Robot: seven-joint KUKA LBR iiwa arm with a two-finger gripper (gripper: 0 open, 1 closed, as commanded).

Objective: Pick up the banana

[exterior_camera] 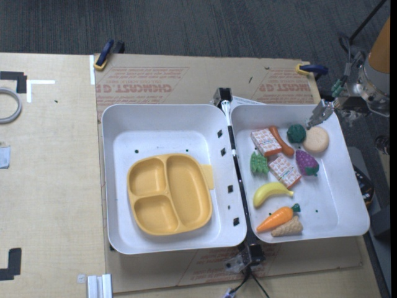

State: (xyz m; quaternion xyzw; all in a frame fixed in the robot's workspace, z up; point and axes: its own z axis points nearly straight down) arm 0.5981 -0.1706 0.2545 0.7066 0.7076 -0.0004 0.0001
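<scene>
The yellow banana (pixel 272 193) lies in the right bin (pixel 338 191), left of its middle, with its curve bowed toward the far side. My gripper (pixel 319 115) hangs over the bin's far right corner, just above a beige round piece (pixel 317 140) and a dark green piece (pixel 296 133). It is well away from the banana, which lies nearer the front and to the left. Nothing shows in the gripper.
Crowding the banana are a red-and-white carton (pixel 285 170), a green piece (pixel 258 162), purple grapes (pixel 306 162), a carrot (pixel 276 218) and a cone (pixel 287 229). Another carton (pixel 267 141) and an orange sausage (pixel 284 143) lie farther back. The left bin (pixel 118 166) holds a yellow divided plate (pixel 169 194).
</scene>
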